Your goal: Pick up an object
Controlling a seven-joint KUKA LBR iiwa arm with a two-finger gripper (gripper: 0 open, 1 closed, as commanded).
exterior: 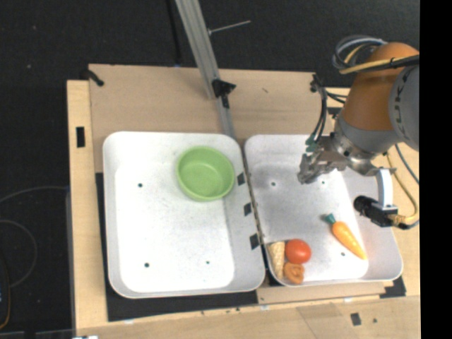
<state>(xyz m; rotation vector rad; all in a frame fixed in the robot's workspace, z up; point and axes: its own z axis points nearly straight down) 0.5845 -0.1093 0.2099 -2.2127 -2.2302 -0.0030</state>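
**Tool poised over the right bin, with the pickable items clustered at the near edge**

The tool (311, 169) hangs above the far half of the right bin (282, 154), over bare white floor, and nothing sits between its fingers. Whether those fingers are spread or pressed together cannot be told from this slanted view.

The candidates lie nearer the camera. A carrot (346, 237) rests alone near the bin's right wall, tilted, its green stub pointing toward the tool. A red tomato (298, 251) sits at the front edge, touching a pale bread-like piece (276, 253) on its left and a small brown item (294, 274) just below it. A green bowl (205, 174) stands in the left bin (141, 260), well apart from the arm.

The carrot looks like the soundest target: it stands free of its neighbours, so the fingers can straddle it without nudging anything else. The arm would do best to travel toward the front right, turn the wrist so the fingers close across the carrot's narrow width rather than along its length, and descend over its thicker middle. The crowded trio by the front wall invites a glancing, failed grasp.
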